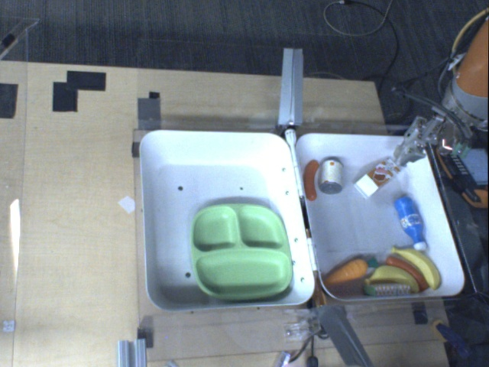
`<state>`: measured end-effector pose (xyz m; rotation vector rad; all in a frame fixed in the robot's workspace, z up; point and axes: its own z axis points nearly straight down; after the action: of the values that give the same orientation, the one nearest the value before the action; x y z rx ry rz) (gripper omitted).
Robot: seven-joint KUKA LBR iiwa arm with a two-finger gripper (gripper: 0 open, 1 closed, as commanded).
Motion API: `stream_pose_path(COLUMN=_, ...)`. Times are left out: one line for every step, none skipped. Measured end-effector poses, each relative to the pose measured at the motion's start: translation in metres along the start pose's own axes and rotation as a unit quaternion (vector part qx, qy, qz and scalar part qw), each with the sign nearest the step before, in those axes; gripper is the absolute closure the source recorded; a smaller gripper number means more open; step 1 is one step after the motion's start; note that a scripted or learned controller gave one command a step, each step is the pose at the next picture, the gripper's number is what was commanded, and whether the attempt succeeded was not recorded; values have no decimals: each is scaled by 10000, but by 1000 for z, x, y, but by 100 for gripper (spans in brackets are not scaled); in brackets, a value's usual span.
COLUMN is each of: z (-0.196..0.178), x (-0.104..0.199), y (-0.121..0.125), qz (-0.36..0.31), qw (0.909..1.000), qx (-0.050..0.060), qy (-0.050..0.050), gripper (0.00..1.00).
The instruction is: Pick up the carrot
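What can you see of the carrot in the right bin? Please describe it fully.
The carrot is orange, smooth and looks like plastic, with a thick rounded body and a small green top at its right end. It lies on its side, slightly tilted, on the floor of the right bin near the front left corner. Its green end touches the pile of fruit beside it. The claw is far from it.

I count two white bins on the desk, the left bin and the right bin. In the left bin I see one green plate with three parts. In the right bin I count one carrot, one red sausage, one silver can, one blue bottle, one small white box, and one bunch of bananas. I see one robot arm.
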<state>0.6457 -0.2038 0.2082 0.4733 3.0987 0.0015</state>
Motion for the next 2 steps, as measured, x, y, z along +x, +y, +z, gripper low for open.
stream_pose_path(z=14, x=72, y=-24, qz=-1106, qw=9939, qx=0, qy=12, gripper=100)
stream_pose_path(z=25, x=70, y=0, qz=-1002, qw=9950, qx=-5, qy=15, gripper=100)
